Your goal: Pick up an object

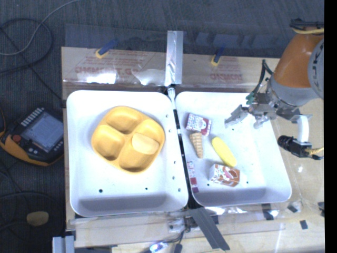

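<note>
- Fingers of the gripper stand apart, one reaching out toward the middle of the bench and one pointing down, with nothing between them; the gripper hangs over the upper right part of the right bin.
- Behind it the grey wrist runs back to the orange band of the arm, which comes in from the right edge.
- Nearest thing to the gripper is a yellow banana, lying slantwise near the bin's middle, below and a little left of the fingers, apart from them.
- It looks like a toy: I would guess light, stiff and smooth, so likely to slip if pinched at a tapering end. The thick middle, gripped across its narrow width, seems the safest hold.
- Just left of it lies a small ice-cream cone, pointed end toward the front; light, ribbed, and narrow enough to close on across the wide end.
- Above the cone sits a small red-and-white carton, and toward the front another red-and-white carton just below the banana. Both seem flat-sided and light, easy to clamp across opposite faces, though thin card could dent.
- In the left bin rests a big yellow bowl with four lobes, far too wide for those fingers except at its rim.
- Off the bench on the left, a handheld controller lies on the dark carpet.
</note>
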